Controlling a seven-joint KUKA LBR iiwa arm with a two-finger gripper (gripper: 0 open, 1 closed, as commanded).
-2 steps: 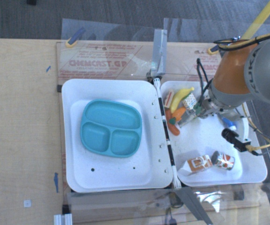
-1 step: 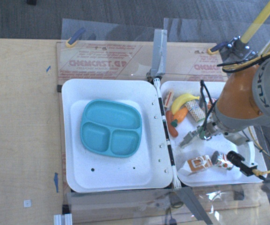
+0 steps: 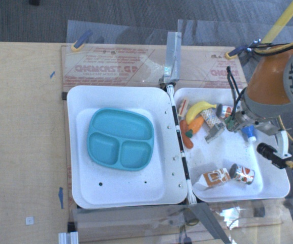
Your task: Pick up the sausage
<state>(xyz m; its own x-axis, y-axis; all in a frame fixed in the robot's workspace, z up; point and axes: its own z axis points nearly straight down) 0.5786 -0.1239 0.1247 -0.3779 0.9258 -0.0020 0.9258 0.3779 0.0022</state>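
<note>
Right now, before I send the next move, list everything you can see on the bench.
left bin: 1, white, left half of bench
tray: 1, teal, three compartments, inside left bin
right bin: 1, white, right of left bin
banana: 1, yellow, upper left of right bin
carrot: 1, orange, just below banana
sausage: 1, orange-red, by right bin's left wall
carton: 1, orange and white, right bin's near side
can: 1, red and white, lying right of carton
gripper: 1, grey, over right bin, right of carrot
arm: 1, grey with orange band, from right
</note>
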